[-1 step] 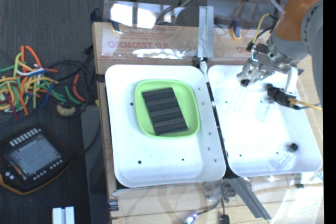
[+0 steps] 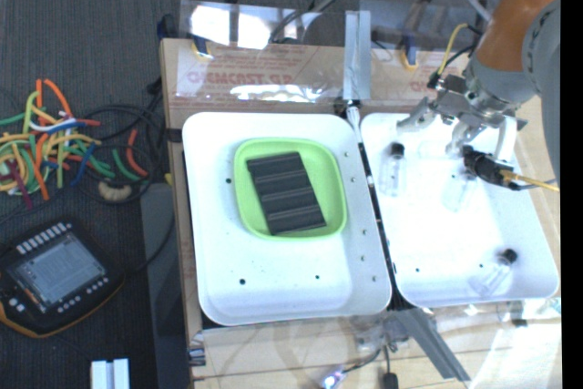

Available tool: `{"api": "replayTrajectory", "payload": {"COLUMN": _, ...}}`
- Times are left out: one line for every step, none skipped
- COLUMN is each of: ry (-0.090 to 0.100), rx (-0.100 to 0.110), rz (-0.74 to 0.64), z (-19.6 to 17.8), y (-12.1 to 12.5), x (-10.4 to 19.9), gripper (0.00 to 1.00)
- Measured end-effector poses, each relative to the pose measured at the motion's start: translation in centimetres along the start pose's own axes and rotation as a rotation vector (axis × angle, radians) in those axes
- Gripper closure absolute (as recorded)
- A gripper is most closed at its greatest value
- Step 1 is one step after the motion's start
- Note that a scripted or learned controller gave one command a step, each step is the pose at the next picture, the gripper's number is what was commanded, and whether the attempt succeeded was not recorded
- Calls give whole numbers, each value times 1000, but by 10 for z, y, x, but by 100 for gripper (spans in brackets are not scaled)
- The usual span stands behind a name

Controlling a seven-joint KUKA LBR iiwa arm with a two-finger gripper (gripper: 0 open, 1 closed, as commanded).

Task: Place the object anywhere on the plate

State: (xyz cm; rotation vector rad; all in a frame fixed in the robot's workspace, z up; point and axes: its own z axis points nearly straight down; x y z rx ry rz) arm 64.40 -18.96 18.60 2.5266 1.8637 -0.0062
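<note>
Partly washed out, tool point(image 2: 455, 144) fingertips indistinct.

My arm point(image 2: 519, 32) was grey, with an orange band above the wrist. Both bins were white: the left bin point(image 2: 273, 287) at nine o'clock of the right bin point(image 2: 474, 269). The plate point(image 2: 290, 189) in the left bin was lime green; on it lay a dark charcoal block point(image 2: 286, 192) patterned with ridged bands. At nine o'clock of the bench, the loose cables point(image 2: 55, 137) were orange, yellow, green and red.
</note>
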Motion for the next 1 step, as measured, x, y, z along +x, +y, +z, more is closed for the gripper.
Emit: {"api": "replayTrajectory", "payload": {"ry": 2, "rx": 0, "rz": 165, "z": -31, "y": 15, "x": -15, "gripper": 0}}
